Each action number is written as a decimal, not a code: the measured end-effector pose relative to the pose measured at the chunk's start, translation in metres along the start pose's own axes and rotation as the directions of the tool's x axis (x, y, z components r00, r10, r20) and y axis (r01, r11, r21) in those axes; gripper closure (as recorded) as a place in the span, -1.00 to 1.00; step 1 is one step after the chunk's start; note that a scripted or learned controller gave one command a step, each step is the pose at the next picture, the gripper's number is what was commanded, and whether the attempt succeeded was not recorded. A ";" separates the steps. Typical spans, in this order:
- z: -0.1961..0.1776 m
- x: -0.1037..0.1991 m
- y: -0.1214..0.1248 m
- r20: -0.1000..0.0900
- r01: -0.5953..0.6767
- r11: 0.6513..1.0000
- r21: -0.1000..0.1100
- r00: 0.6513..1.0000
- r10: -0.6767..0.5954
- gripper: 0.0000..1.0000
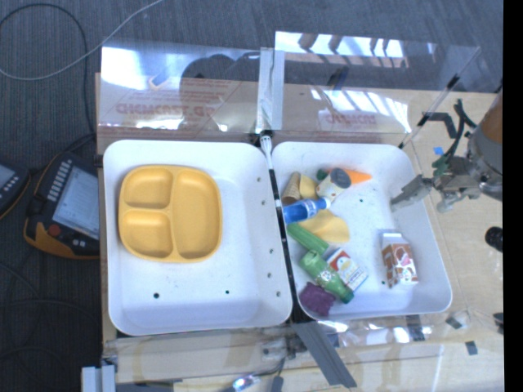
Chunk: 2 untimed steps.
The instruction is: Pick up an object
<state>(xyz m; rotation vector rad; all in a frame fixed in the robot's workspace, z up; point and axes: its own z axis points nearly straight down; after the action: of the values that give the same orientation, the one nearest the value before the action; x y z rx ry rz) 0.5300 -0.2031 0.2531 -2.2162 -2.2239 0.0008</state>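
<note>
- Juice carton [399, 264]: lies in right bin [425, 300], near its right wall; long axis runs roughly near-far; label print unreadable.
- Gripper [421, 188]: seen at the right bin's right rim, apparently open, nothing held.
- Yellow divided plate [171, 213]: in left bin [131, 300].

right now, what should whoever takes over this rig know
Gripper: at the right edge of the right bin, above its rim, nothing visibly between its fingers; whether they are open or shut is not clear from this view.
Left bin: holds a yellow divided plate.
Right bin: a small juice carton lies alone near the right side; a blue bottle, a green bottle, a toy carrot, a purple piece and other small toys crowd the left half.
Done: nothing lifted yet.
Left: pick up one object; the carton looks the easiest, being nearest the gripper and apart from the rest.
</note>
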 end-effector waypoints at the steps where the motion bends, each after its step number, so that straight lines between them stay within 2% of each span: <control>1: 0.147 -0.011 -0.025 -0.009 -0.051 0.999 -0.003 0.999 0.051 -1.00; 2: 0.140 -0.012 -0.026 -0.006 -0.053 0.999 -0.001 0.999 0.053 1.00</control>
<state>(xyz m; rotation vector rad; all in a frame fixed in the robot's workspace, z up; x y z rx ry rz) 0.5039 -0.2154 0.1136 -2.2711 -2.1620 -0.0071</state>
